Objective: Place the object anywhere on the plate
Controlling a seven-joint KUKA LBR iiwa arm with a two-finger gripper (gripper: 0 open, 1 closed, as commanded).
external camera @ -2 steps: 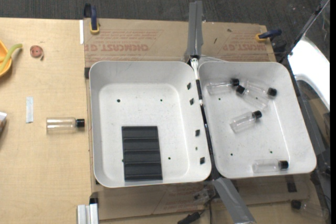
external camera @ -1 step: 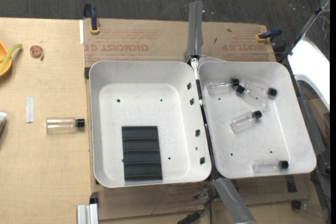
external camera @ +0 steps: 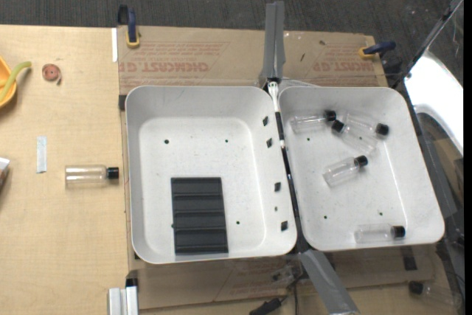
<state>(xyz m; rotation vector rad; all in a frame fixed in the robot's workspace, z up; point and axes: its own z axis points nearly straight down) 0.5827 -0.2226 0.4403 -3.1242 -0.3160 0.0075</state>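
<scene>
Bottles [external camera: 345, 171] lie in right bin [external camera: 420, 158]; cardboard [external camera: 177, 59] reads "CHEMCAST GP".

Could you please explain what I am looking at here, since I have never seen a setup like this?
This is one fixed camera looking down at a slant on a workbench. Two shallow white bins sit side by side. The left bin holds a dark ribbed plate, the place where an object should end up. The right bin holds several small clear bottles with black caps, for example one near the middle and one by the front wall. Another such bottle lies outside the bins on the wooden bench. The white shape at the right edge probably belongs to the machine; I cannot say more.
</scene>
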